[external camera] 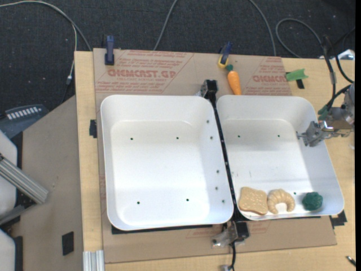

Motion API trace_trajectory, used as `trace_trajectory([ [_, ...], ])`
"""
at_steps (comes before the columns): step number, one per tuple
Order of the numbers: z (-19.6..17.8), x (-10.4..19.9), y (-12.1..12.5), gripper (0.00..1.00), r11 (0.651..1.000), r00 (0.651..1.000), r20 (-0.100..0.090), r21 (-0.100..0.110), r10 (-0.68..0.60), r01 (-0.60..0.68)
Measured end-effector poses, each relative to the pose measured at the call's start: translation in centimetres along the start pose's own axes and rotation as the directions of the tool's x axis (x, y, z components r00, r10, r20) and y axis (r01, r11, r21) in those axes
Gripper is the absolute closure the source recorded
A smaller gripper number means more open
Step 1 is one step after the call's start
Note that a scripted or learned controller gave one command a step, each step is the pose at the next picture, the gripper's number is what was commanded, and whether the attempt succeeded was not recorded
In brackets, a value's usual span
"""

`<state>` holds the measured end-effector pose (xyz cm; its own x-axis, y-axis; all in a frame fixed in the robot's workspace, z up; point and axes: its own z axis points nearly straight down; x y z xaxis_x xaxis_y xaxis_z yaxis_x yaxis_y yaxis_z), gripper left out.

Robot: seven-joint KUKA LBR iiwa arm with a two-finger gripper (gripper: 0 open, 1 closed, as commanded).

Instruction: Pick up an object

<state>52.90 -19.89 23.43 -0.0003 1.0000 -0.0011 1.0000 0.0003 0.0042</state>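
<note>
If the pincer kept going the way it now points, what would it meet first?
The pincer sits at the right bin's right rim, pointing left in the picture. Its line crosses bare bin floor toward the divider between the bins; the food pieces lie well off it. Height is unclear.

Two white bins sit side by side on the worktop (169,72), which is lined with printed cardboard. The left bin (163,162) shows bare white. In the right bin (271,151), three things lie in a row along the near edge: a tan cracker-like piece (252,201), a pale croissant (280,201) just beside it, and a dark green ball (312,201) near the corner. An orange carrot (234,82) lies on the cardboard behind the bins. The tool (312,134) hovers at the right bin's right rim.
</note>
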Motion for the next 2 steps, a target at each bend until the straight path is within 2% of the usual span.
trace_trajectory([
  [2, -0.9, 9.2, 1.4, 1.00, 1.000, 1.000, -0.002, 0.003, -0.004, 0.004],
])
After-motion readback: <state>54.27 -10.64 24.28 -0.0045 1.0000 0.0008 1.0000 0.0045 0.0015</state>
